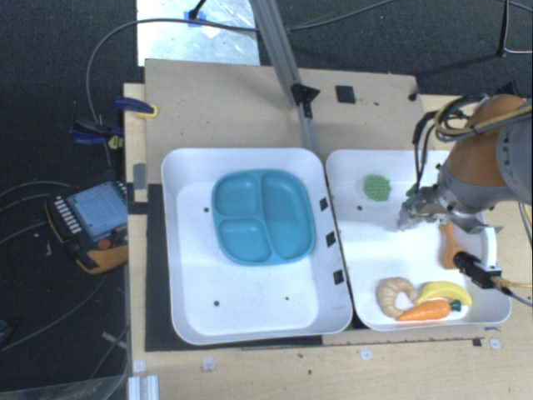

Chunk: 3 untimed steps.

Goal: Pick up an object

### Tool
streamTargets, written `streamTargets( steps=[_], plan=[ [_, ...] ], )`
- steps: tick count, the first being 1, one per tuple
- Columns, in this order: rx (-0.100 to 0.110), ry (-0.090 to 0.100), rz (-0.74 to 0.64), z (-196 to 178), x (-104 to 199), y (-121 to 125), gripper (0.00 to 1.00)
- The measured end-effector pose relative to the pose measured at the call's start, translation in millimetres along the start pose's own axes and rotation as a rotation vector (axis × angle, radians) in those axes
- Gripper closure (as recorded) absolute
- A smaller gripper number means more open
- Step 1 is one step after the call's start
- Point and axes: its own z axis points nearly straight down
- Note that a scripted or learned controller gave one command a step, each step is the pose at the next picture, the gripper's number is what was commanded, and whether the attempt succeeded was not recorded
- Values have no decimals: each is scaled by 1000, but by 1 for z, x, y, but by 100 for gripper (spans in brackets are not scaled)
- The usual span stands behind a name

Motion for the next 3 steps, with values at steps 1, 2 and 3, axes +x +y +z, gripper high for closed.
streamTargets(
  steps=[1, 2, 3],
  plan=[
    [5, 1, -5, -53, 10, 1, 100],
    [4, 0, -4, -112, 6, -5, 100],
    [9, 2, -5, -120, 6, -4, 100]
  ],
)
